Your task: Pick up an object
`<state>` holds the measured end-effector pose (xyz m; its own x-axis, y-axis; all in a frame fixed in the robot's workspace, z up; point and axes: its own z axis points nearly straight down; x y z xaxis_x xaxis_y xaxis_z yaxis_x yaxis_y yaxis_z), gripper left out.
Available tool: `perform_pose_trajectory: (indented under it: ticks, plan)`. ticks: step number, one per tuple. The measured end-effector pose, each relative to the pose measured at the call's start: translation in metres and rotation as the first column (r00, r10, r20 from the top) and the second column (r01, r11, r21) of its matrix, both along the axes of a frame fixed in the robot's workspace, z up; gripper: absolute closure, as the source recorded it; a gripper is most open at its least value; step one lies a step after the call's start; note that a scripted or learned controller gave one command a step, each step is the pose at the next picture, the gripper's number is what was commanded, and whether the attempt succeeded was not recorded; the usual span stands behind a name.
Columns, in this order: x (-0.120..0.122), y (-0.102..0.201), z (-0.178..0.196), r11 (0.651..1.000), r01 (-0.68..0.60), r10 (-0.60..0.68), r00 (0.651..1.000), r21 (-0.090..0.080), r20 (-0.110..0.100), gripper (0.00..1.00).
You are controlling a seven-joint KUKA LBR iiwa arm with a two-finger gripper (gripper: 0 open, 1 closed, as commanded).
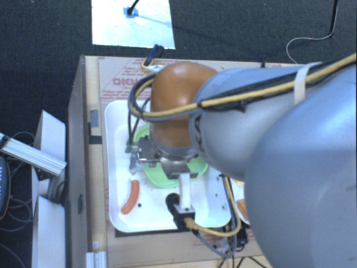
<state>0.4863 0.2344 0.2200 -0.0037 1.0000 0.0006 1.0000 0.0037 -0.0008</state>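
Observation:
An orange-red sausage-shaped object lies in the left white bin near its front left corner. A green round object sits in the middle of that bin, mostly covered by the arm. The gripper hangs below the orange wrist band, directly above the green object and right of and behind the sausage. The wrist hides what lies between the fingers.
The grey arm fills the right half of the view and covers most of the right bin; an orange item peeks out there. Cables trail over the bins' front edge. A cardboard sheet lies behind the bins.

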Motion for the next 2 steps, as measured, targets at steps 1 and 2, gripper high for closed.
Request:
perform_pose_trajectory:
  ticks: [1, 2]
  plan:
    - [0.046, 0.0, 0.041, 1.0, -0.001, 0.001, 1.0, 0.0, 0.003, 0.0]
    - [0.001, -0.07, 0.098, 1.0, 0.002, -0.002, 1.0, 0.0, 0.003, 0.0]
